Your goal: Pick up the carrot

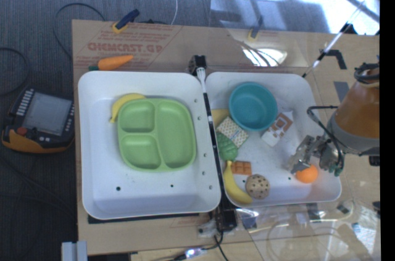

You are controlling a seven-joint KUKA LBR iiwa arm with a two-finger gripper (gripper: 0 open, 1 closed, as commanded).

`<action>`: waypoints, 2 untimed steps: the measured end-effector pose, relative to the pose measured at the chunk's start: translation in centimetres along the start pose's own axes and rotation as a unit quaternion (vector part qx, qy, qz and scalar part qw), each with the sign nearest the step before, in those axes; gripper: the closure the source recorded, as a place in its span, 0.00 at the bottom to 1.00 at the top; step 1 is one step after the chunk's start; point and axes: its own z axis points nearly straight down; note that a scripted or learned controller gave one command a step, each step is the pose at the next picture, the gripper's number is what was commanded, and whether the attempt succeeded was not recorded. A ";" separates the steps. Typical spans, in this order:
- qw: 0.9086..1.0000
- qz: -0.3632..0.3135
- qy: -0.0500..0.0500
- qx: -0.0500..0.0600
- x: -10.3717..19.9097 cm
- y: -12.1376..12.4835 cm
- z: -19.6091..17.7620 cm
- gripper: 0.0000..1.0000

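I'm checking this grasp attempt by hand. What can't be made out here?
- Gripper, camera view: too small and blurred to tell how the jaws stand.
- Orange object beside it: too small to identify.
- Banana in the left bin: partly hidden behind the green plate.

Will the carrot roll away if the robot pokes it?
Probably a bit. The carrot looks round and tapered, so it would likely roll in a curve. It lies on the flat bench outside the bins, with no wall to stop it. It looks stiff, like smooth plastic, maybe slippery.
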 end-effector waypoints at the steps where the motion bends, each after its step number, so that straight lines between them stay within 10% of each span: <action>1: 1.000 0.000 0.001 0.000 0.1 0.0 0.1 0.00; 2: 0.979 -0.206 0.004 0.000 0.0 -0.1 1.2 0.00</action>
